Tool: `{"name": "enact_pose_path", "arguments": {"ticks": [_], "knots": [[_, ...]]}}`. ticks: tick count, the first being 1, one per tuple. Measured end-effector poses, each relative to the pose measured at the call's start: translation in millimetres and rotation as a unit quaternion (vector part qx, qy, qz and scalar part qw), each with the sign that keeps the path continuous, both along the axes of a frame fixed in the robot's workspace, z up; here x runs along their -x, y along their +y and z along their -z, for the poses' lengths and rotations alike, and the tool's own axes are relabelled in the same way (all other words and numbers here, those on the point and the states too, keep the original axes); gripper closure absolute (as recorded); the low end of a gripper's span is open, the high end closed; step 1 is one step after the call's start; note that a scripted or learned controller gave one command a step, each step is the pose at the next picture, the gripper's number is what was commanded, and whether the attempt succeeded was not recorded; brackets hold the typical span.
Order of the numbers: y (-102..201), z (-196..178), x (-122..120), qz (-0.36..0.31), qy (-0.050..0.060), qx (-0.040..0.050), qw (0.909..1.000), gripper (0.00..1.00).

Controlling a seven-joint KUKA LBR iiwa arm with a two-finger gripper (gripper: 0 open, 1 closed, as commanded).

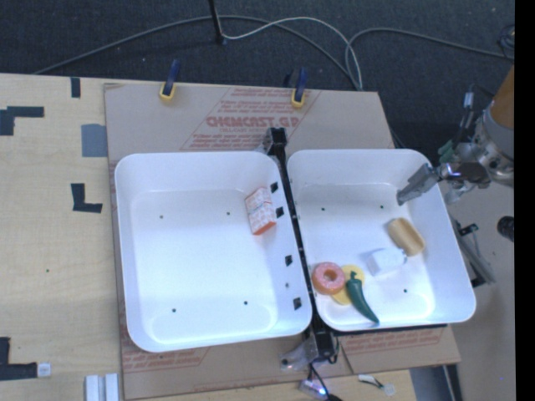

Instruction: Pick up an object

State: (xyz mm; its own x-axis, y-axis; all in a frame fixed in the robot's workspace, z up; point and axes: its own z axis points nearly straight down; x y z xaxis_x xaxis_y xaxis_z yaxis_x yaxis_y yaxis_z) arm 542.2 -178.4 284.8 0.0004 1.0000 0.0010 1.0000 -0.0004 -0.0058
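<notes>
Gripper [415, 189] hangs over the upper right part of the right bin [351, 161], nothing held; can't tell whether it's apart or together. Nearest candidate is the tan bread-like piece [405, 235], just below the gripper in the picture and a little left, long axis running diagonal, upper-left to lower-right. My read: a short drop toward the near edge gets there.

Count, right bin: 1 tan piece, 1 white block [386, 261], 1 pink donut [328, 277], 1 green pepper [361, 299], some yellow item under the donut. Left bin [134, 249]: 1 orange-and-white box [260, 210].
</notes>
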Motion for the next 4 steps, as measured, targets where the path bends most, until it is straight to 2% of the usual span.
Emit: {"name": "enact_pose_path", "arguments": {"ticks": [1, 4], "knots": [[0, -3, -1, 0.0, -0.003, 0.0005, 1.0, 0.0], [15, 171, 19, 0.0, 0.0, -0.0001, 1.0, 0.0]]}}
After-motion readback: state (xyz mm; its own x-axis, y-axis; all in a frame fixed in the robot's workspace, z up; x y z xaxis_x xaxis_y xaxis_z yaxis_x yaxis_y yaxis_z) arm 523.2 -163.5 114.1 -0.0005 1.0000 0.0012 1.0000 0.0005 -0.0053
